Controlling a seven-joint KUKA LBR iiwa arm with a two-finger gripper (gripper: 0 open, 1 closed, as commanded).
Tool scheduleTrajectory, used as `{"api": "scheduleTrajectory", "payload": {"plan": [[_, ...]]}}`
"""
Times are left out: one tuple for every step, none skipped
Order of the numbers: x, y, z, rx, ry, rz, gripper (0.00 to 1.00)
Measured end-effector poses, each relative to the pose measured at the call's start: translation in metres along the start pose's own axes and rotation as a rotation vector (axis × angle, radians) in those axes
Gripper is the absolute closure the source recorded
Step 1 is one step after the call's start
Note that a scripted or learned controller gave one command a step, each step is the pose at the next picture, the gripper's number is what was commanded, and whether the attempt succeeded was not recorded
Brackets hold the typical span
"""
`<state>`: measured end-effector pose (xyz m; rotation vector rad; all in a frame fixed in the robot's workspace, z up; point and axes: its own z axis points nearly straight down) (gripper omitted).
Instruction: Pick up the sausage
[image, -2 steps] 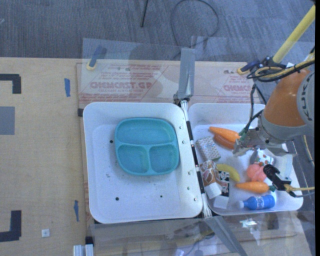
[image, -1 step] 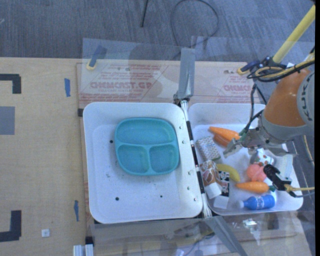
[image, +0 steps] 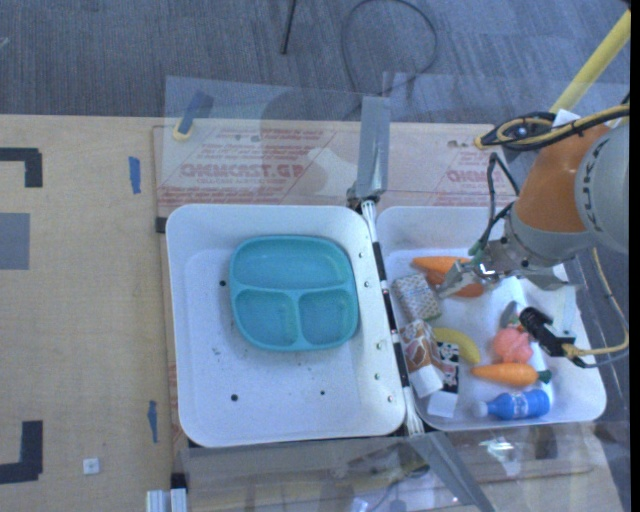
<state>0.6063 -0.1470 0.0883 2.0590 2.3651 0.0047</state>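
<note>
The sausage (image: 436, 266), an orange-red elongated piece, lies near the back left of the right bin (image: 590, 400). My gripper (image: 466, 278) hangs low over the bin just to the right of the sausage's right end, touching or almost touching it. A small reddish bit (image: 470, 291) shows right under the gripper; I cannot tell whether it belongs to the sausage. The grey arm with its orange band (image: 560, 195) reaches in from the right.
The right bin also holds a grey wrapper (image: 413, 295), a brown packet (image: 421, 348), a banana (image: 458, 346), a pink toy (image: 512, 343), a carrot (image: 506, 375) and a blue bottle (image: 520, 405). The left bin (image: 200, 380) bears a teal divided plate (image: 294, 292).
</note>
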Motion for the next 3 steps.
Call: {"api": "scheduleTrajectory", "payload": {"plan": [[-0.002,0.001,-0.012,-0.005,-0.002,0.003,1.00],[0.065,0.030,-0.097,0.004,0.001,0.015,1.00],[0.105,0.066,-0.108,0.004,0.001,-0.029,1.00]]}}
